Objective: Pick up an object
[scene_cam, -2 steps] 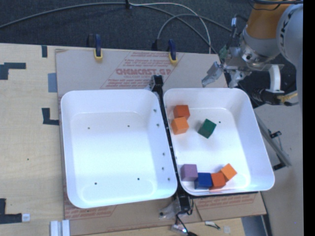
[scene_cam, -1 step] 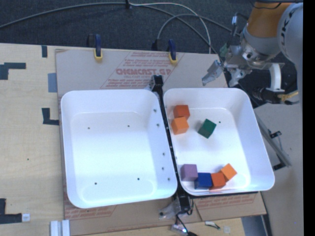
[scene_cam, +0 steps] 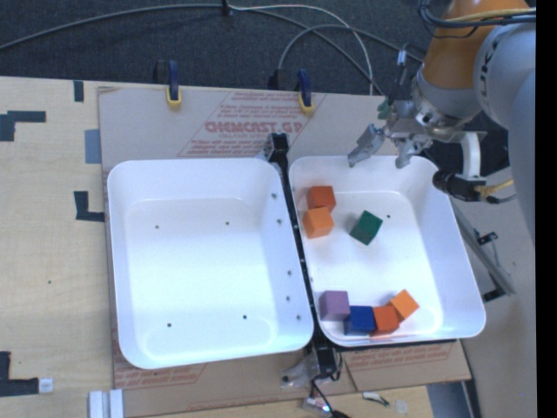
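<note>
Still, gripper (scene_cam: 383, 155) hovering over right bin (scene_cam: 452, 259) far edge, fingers spread apart, carrying nothing. Green cube (scene_cam: 366, 227) sitting mid-bin (nearest candidate), orange cubes (scene_cam: 318, 210) lying by left wall. Pick remaining: descending, closing, lifting.

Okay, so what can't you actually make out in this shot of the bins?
- Small blue cube: its right side is covered by the red-orange block leaning against it.
- Grey arm: cut off by the right edge beyond the orange band.
- Red printed lettering on the cardboard sheet: too blurred to read fully.
</note>
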Action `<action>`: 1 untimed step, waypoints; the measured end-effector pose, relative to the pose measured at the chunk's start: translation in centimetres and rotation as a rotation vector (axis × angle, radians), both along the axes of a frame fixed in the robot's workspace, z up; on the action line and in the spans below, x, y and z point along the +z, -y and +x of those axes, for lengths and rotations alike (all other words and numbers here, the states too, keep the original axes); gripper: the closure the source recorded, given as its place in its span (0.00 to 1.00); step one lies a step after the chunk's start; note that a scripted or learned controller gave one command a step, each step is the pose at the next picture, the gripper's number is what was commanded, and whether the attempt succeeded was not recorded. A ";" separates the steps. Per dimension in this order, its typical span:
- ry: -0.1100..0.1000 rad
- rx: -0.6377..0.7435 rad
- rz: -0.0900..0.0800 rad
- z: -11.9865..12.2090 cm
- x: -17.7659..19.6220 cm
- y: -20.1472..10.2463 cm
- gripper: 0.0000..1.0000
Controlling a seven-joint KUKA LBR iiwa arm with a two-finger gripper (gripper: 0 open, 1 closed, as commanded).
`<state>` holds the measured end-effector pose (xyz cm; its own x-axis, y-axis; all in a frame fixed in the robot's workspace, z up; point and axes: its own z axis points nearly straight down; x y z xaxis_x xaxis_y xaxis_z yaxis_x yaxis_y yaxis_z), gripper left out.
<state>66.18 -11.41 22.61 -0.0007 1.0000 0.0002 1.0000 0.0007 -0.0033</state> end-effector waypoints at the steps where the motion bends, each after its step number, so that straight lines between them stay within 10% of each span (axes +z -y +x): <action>1: 0.000 0.000 0.000 0.0 -4.3 0.1 0.00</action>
<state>66.22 -11.53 18.34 -0.0006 1.0000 0.0000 1.0000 0.0006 -0.0036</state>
